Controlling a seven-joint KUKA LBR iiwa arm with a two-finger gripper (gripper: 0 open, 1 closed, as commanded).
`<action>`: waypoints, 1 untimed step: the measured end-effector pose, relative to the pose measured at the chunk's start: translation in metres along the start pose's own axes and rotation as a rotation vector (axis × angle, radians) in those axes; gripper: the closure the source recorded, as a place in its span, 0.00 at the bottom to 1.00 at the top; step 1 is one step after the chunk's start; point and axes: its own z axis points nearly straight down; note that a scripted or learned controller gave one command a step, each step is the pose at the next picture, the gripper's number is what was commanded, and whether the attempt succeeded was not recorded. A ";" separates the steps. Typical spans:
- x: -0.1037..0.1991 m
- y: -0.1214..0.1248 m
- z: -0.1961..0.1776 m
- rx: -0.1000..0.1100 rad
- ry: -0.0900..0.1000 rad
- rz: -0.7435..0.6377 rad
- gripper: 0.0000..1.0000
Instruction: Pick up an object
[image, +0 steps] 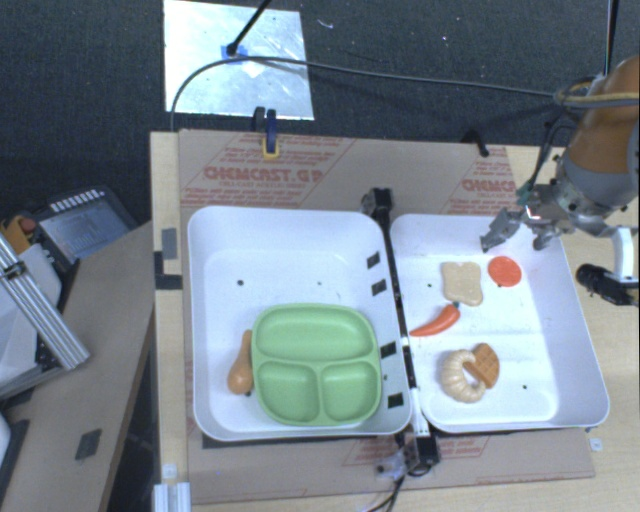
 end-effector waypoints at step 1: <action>0.009 0.001 0.057 0.000 0.001 -0.001 0.00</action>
